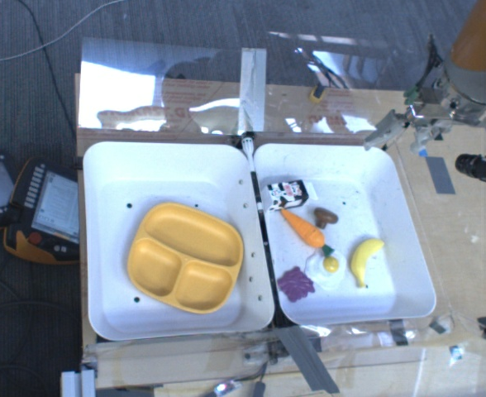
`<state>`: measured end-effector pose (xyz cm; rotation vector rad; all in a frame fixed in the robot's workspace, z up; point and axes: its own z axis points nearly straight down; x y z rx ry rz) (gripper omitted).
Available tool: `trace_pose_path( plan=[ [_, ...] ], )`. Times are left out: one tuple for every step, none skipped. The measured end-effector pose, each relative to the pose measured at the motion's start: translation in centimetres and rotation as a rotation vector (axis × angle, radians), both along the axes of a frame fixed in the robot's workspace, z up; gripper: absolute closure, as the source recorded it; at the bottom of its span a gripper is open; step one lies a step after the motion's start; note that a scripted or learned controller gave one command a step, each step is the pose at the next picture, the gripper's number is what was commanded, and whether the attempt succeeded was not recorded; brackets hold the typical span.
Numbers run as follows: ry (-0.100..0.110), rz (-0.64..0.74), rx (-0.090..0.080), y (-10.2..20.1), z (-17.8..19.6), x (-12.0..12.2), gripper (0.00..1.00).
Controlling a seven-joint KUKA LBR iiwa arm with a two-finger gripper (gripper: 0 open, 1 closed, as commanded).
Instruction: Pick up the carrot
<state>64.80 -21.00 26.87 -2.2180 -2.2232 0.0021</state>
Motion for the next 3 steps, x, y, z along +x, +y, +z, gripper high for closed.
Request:
trace_pose_path(
  plan=[
    [-0.001,-0.142,-0.003,6.4,-17.6,-2.6,0.00],
    [-0.011,-0.115,-0.001,11.3,-17.8,-8.7,0.00],
    [-0.015,-0.114,0.001,11.4,-16.9,-8.5,1.00]
  ],
)
